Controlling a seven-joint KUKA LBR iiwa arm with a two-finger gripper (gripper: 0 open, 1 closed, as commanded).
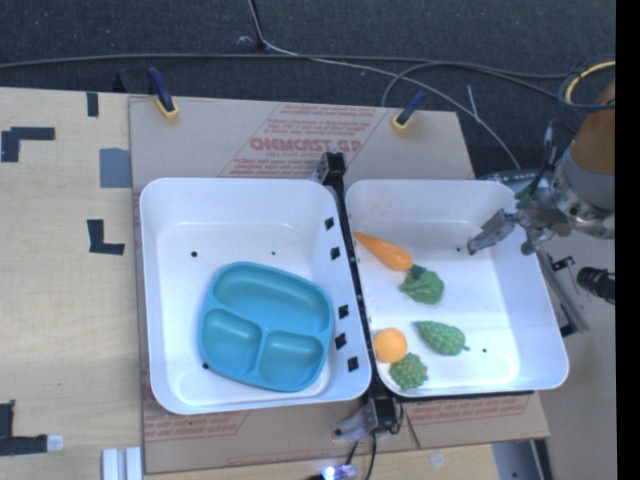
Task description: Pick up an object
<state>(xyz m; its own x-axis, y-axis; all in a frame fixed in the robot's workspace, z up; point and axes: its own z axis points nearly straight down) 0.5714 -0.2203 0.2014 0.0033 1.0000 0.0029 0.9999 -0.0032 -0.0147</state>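
Carrot [385, 251] lies slantwise near the upper left of the right bin [535, 298], its green end twd a leafy green toy [424, 286] just beside it. Lower down: a bumpy green veg [440, 336], an orange ball [390, 345] and a knobbly green piece [408, 371], the last two touching, close to the bin's front-left corner. Left bin [170, 218] holds a blue divided plate [265, 325], lying flat.

Gripper [505, 230] hangs over the right bin's upper right edge, w/ nothing between its fingers; whether they're wide or narrow I can't tell, too small & blurred. Arm [590, 158] comes in from the right.

Step in hand, as I judge it: approach, nothing picked yet. To do it well, prob. go for the bumpy green veg or the carrot, since each has clear bin floor on at least one side. Close across the short axis, not lengthwise. Avoid the ball + knobbly pair: touching, near the wall, fingers likely to nudge one away. Come down straight, centred, then lift slow.
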